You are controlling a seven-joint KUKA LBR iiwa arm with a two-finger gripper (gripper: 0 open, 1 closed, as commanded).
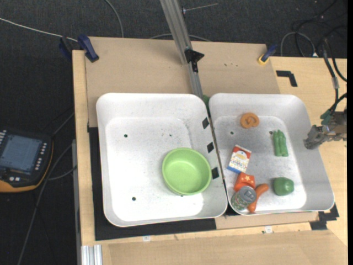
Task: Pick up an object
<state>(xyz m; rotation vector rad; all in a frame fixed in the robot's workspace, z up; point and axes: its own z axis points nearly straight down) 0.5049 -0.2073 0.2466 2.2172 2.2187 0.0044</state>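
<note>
While the grey metal gripper (315,137) is hanging just outside the right white plastic bin's (309,117) right rim, its state being impossible to tell, the green pea pod toy (280,143) is lying inside that bin nearby, and a round lime-green plastic bowl (186,171) is sitting in the left white bin (127,148).

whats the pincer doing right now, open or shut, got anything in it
Pincer: at the right bin's right rim, too small and blurred to tell open from shut; nothing visibly held.
</note>
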